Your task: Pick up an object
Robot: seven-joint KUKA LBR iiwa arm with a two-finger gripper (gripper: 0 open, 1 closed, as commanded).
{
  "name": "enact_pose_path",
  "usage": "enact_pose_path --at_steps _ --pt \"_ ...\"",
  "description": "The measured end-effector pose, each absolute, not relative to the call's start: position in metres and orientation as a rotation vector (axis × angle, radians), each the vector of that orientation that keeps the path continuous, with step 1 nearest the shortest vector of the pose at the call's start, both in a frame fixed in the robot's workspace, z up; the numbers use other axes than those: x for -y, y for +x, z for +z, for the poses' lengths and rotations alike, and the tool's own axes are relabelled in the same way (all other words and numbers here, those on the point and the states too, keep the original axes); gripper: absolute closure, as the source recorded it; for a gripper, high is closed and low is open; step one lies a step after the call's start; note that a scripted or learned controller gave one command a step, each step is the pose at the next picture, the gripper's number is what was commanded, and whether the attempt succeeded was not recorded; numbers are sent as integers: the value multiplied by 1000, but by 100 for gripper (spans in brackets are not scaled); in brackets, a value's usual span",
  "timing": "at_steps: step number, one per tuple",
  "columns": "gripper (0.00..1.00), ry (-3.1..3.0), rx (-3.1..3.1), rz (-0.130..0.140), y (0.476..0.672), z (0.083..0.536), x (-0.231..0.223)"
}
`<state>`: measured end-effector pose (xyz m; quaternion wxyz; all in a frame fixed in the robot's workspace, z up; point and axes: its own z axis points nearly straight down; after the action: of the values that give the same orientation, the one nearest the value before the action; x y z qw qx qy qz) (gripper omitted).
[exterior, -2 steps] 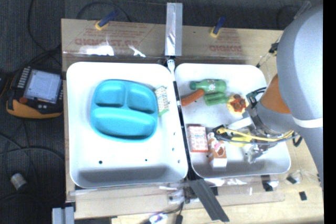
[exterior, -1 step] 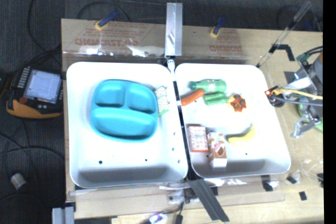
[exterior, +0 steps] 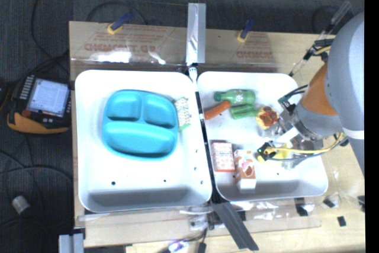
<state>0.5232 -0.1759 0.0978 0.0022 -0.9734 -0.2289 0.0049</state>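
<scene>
Grey arm with orange band (exterior: 331,92) reaches in from the right, wrist low over the right shallow white bin (exterior: 308,186); gripper (exterior: 283,138) sits among yellow cabling, can't tell if the fingers are apart or together. Candidate objects all lie loose in that bin: green plastic bottle (exterior: 235,95) and orange carrot-shaped toy (exterior: 217,109) far-left, small red-yellow toy (exterior: 267,118) just beside the wrist, two red-and-white cartons (exterior: 222,156) near-left. Nothing visibly between the fingers. My read: red-yellow toy is the closest target. Left white bin (exterior: 89,145) holds a blue divided plastic tray (exterior: 141,123), well apart from the gripper
</scene>
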Motion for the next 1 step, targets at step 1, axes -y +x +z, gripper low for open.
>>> enact_pose_path --at_steps 1 --pt "0 -3105 367 -12 490 94 214"
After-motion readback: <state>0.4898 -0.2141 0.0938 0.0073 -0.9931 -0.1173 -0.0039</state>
